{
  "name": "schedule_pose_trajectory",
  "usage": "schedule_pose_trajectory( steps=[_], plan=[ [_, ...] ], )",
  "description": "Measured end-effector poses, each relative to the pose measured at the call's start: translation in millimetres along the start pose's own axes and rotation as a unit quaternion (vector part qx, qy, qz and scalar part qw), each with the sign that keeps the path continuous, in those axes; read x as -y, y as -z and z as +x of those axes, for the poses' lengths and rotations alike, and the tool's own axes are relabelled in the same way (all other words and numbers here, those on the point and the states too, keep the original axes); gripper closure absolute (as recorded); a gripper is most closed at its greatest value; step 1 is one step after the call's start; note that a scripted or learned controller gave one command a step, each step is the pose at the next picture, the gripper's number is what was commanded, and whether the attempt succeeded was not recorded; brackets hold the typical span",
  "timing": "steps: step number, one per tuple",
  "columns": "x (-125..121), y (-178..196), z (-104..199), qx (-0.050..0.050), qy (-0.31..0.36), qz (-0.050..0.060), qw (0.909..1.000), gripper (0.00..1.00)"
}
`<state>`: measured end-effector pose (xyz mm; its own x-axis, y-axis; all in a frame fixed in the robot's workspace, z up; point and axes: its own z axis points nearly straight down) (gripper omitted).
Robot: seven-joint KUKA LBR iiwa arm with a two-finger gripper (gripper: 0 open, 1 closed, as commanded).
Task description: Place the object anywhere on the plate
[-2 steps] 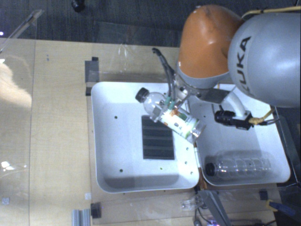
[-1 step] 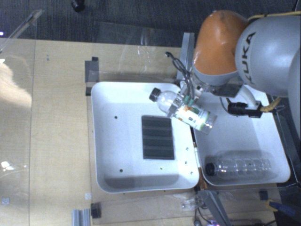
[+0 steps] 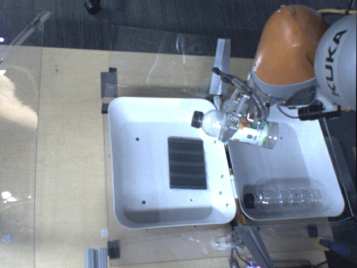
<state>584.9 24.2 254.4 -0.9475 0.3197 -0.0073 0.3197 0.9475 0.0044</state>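
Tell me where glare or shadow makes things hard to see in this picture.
Camera view: glare bleaches the bench's left edge; the clear bottle in the right bin is faint against white; a soft shadow lies along the left bin's lower wall.

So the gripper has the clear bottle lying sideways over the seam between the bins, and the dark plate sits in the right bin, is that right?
Not quite. The camera view shows the dark plate in the left bin, not the right one. The rest holds: the gripper has the clear bottle lying sideways over the seam between the bins.
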Motion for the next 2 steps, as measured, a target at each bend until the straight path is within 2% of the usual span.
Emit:
schedule_pose_trajectory(
  steps=[1, 2],
  plan=[
    [-51, -43, 22, -0.002, 0.208, 0.000, 0.9780, 1.00],
    [-53, -32, 20, 0.002, 0.207, -0.002, 0.9784, 1.00]
  ],
)
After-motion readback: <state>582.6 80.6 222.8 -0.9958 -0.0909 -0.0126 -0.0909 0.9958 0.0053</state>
